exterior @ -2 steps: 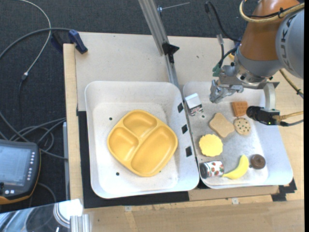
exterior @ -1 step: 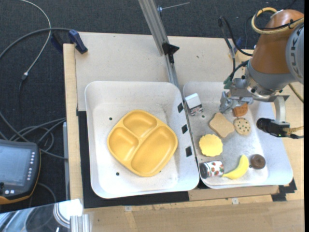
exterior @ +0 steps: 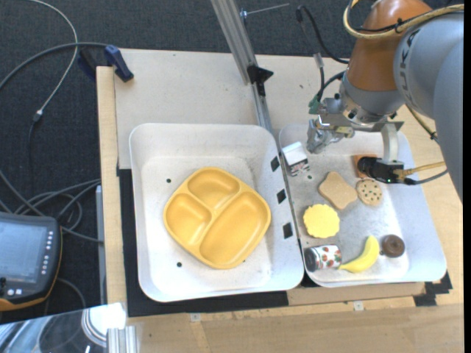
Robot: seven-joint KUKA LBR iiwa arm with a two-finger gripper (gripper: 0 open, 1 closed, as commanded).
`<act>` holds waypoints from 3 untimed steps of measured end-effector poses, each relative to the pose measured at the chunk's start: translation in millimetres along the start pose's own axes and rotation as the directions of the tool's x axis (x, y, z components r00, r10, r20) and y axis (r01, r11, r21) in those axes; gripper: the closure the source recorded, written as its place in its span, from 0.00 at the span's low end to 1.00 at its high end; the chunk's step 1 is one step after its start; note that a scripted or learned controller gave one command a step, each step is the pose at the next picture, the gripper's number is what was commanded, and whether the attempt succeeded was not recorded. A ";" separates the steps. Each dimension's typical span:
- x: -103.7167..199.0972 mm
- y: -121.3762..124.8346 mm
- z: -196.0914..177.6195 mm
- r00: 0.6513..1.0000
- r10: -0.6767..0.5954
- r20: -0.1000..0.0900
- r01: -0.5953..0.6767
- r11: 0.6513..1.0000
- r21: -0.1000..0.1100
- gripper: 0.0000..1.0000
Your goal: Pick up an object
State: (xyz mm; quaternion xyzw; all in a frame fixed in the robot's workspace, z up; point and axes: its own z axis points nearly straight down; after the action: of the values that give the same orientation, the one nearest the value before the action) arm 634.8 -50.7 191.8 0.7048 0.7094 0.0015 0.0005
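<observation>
Nearest the front rim of the right bin (exterior: 434, 259) lie a banana (exterior: 363, 256), a small can (exterior: 324, 257) and a chocolate doughnut (exterior: 393, 245); toast (exterior: 338, 190) and a cookie (exterior: 369, 192) sit behind; the gripper (exterior: 318, 140) hovers above the bin's far end, its state impossible to tell; the left bin (exterior: 147, 160) holds a yellow divided plate (exterior: 216, 216).

A grey robot arm with an orange band reaches in from the right, its gripper (exterior: 318, 142) pointing downward, nothing visible between its fingers.
</observation>
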 end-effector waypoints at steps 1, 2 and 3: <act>25.2 -1.5 -1.0 1.000 0.002 0.000 -0.002 1.000 0.004 1.00; 11.9 8.4 -1.1 1.000 0.007 0.002 -0.007 1.000 0.000 1.00; 1.0 14.9 -27.6 1.000 0.007 0.002 -0.007 1.000 -0.002 1.00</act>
State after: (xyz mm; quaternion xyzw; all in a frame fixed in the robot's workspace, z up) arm 649.6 -49.7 219.5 0.7073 0.7069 0.0014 0.0017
